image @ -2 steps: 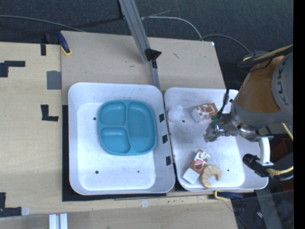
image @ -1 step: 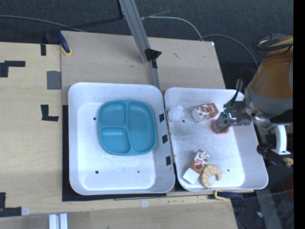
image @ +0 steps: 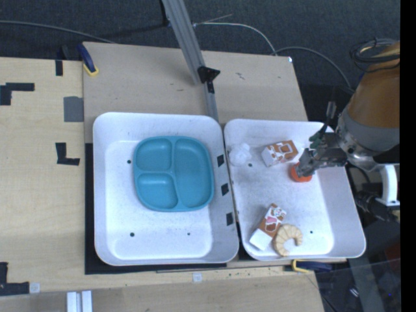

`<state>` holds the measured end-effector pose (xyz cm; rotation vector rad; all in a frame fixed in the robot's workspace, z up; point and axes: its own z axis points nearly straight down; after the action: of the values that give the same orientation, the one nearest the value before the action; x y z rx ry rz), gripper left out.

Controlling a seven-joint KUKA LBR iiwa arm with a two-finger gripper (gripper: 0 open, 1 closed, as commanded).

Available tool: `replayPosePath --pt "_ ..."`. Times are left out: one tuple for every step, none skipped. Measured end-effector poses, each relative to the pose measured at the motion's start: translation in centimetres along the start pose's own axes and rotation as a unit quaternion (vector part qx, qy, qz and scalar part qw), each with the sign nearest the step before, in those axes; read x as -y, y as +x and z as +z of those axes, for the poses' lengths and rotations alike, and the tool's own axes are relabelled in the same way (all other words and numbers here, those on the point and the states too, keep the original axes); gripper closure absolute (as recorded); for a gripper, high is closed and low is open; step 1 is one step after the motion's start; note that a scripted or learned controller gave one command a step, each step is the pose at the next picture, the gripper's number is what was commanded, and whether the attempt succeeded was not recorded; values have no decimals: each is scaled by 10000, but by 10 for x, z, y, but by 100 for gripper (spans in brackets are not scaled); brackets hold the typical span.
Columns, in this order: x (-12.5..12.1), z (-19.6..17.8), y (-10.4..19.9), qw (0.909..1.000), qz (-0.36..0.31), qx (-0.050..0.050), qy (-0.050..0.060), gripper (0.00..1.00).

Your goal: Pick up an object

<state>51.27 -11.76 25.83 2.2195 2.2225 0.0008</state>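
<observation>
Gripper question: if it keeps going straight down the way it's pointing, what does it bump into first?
Most likely the small red thing in the right bin. The gripper sits right over it, pointing down. How high it hangs above is hard to judge from this slanted view, so it may already be touching.

A divided plate (image: 173, 173) is set in the left bin (image: 110, 239). In the right bin (image: 338, 213), a small carton (image: 280, 153) lies toward the back, a round object (image: 300, 173) just to its right, and a second carton (image: 271, 221) and croissant (image: 287, 237) are placed together at the front.
</observation>
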Motion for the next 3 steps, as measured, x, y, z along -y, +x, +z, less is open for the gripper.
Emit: replayPosePath --pt "-21 8 57 10000 -28 -7 13 100" --pt "-26 14 119 10000 -32 -8 19 100" --pt "-42 22 161 10000 -23 -1 12 100"
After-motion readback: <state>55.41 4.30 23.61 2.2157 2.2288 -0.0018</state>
